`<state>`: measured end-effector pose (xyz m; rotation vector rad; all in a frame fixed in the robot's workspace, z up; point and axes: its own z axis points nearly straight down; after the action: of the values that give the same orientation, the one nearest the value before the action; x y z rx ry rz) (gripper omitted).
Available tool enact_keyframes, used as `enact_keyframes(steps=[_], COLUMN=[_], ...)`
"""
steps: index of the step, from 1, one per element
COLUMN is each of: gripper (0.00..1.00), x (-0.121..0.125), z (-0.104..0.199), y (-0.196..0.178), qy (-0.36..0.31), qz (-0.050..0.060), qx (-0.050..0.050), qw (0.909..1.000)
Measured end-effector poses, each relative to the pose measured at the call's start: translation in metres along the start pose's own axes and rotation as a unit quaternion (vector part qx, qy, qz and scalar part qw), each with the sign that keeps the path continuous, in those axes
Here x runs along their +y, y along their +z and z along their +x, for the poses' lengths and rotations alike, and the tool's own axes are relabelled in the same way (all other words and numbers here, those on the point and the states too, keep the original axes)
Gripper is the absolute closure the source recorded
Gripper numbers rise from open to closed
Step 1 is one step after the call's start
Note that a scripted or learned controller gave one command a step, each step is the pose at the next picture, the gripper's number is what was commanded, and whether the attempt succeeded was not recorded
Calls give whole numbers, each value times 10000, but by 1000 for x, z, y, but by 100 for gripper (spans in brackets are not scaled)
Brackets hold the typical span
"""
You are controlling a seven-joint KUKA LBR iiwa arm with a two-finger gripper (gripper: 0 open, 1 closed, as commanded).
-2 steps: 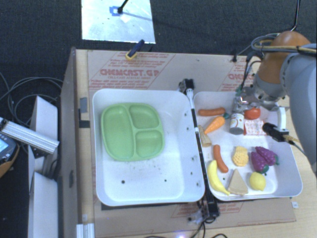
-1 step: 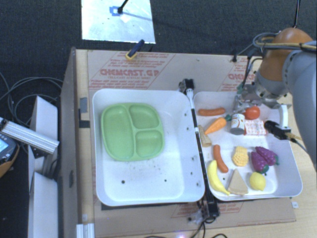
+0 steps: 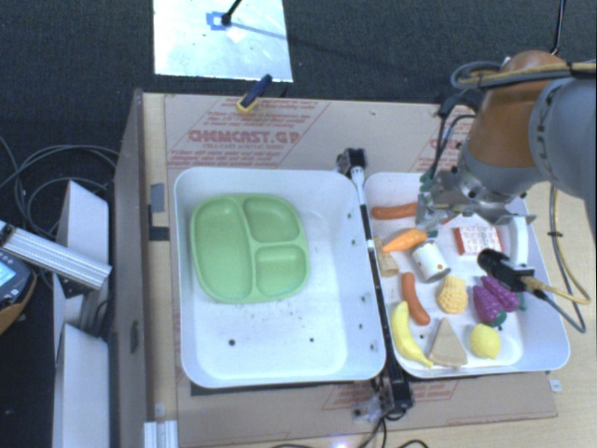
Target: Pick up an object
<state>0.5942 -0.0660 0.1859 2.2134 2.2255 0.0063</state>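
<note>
Arm over right bin, gripper [image 3: 432, 215] low at the carrot; grasp unconfirmed.

Gripper sits at the upper-left part of the right bin [image 3: 556, 342], just above the orange carrot [image 3: 405, 241], which is the likeliest pick; carrot lies just below and left of the fingertips, its long axis running left-right with a slight tilt, tip toward the bin divider. A sausage [image 3: 395, 211] lies just left of the gripper, also left-right. White can [image 3: 431, 261] sits just below the carrot, close enough to get in the way. Finger spread: cannot tell, wrist body covers it, and nothing shows between the fingers, so no hold claimed. Contact with carrot also unclear. Arm hides part of the bin's top right; red-and-white packet [image 3: 477, 240] partly covered. Green plate [image 3: 249, 247] in left bin, well apart.
</note>
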Motion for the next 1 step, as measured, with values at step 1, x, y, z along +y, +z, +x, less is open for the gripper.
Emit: enact_keyframes(steps=[1], gripper=[0], x=[-1], z=[-1], y=[1], qy=[10], qz=[14], qx=[-4], qw=[10000])
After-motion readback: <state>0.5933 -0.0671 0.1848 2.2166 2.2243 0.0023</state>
